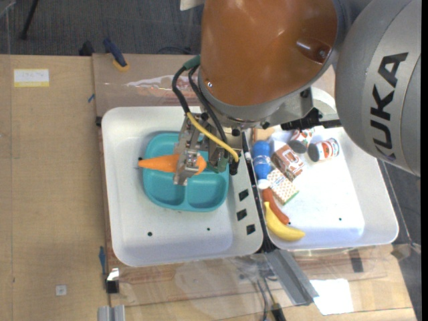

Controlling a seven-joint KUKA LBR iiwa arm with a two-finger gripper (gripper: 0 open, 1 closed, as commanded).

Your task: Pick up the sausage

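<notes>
- The short red-brown sausage [275, 206] lies in the right shallow white bin [348, 212] near its left wall, long axis running from about 10 to 4 o'clock, touching the yellow banana [283, 227] at its lower side.
- From the two-finger metal gripper [187, 162], the sausage sits at roughly 4 o'clock, across the divider.
- That gripper hangs over the left white bin [134, 233], above a teal divided plastic tray [164, 189], fingers closed around an orange carrot [164, 163].
- Small cartons and cans crowd the sausage's upper side; room is tight.

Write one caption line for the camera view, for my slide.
End effector over the carrot on the teal plate; the sausage lies beside the banana.
</notes>
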